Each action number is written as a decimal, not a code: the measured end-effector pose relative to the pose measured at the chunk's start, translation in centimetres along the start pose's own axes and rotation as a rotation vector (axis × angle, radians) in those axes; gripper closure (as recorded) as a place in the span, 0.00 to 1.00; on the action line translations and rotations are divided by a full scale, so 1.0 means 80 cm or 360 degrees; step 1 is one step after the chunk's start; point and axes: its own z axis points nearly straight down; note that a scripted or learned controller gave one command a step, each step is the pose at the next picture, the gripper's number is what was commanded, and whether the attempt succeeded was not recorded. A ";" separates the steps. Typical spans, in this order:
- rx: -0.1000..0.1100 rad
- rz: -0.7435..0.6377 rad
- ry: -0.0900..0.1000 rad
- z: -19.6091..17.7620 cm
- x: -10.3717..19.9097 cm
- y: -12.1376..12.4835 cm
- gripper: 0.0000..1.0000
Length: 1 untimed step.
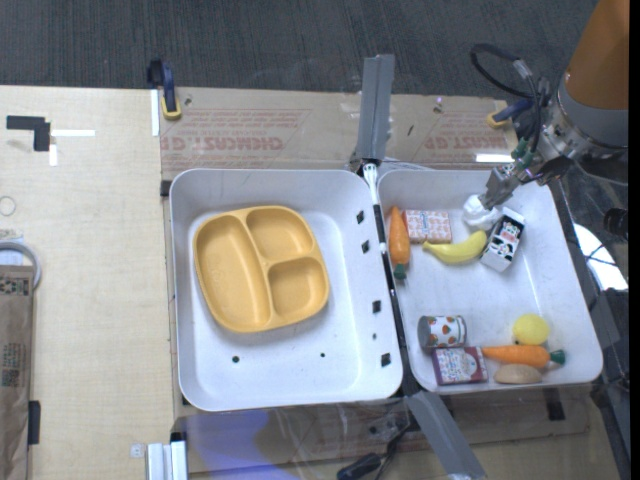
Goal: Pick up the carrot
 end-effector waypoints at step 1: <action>0.0002 -0.0137 0.0003 0.107 0.127 0.031 1.00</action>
